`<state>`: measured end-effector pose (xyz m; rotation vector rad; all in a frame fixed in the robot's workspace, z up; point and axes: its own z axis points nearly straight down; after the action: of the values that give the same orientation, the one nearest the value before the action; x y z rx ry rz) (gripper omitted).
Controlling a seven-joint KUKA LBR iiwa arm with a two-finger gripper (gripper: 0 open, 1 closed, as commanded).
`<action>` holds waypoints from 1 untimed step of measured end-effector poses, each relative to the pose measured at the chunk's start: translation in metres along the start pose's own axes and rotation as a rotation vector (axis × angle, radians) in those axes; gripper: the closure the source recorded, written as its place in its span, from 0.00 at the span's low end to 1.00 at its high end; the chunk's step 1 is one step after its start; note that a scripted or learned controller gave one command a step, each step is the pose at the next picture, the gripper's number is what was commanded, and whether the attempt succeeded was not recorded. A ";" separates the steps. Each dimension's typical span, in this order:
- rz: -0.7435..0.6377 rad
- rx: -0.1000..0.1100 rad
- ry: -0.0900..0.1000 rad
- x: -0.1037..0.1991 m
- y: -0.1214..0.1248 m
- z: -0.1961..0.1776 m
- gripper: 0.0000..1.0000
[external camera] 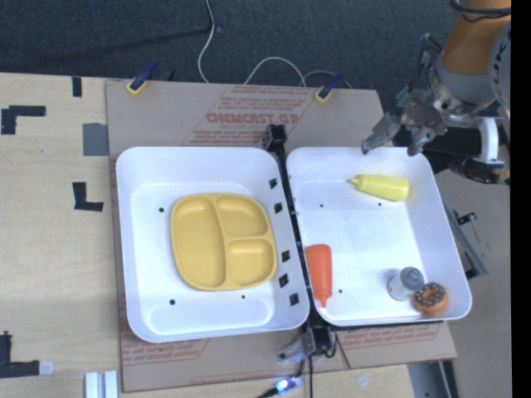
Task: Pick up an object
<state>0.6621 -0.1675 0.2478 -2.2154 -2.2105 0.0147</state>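
Your left bin [133,222] holds a yellow divided plate [222,240]; the right bin [440,230] holds a mustard bottle [382,186], carrot [320,274], can [405,283] and donut [431,298]. The gripper [397,139] hovers spread wide, holding nothing, at the right bin's upper rim.

Vantage: one fixed camera above the tabletop [50,222], looking down at a slant.
Facing: far edge at top, near edge at bottom.
Range: moderate; left bin [137,222] and right bin [431,214] both fit whole.
Arm entry: arm [477,31] from the right.
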 end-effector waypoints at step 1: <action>-0.004 -0.014 -0.002 0.001 0.002 -0.010 0.00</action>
<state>0.6643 -0.1667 0.2574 -2.2192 -2.2226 0.0021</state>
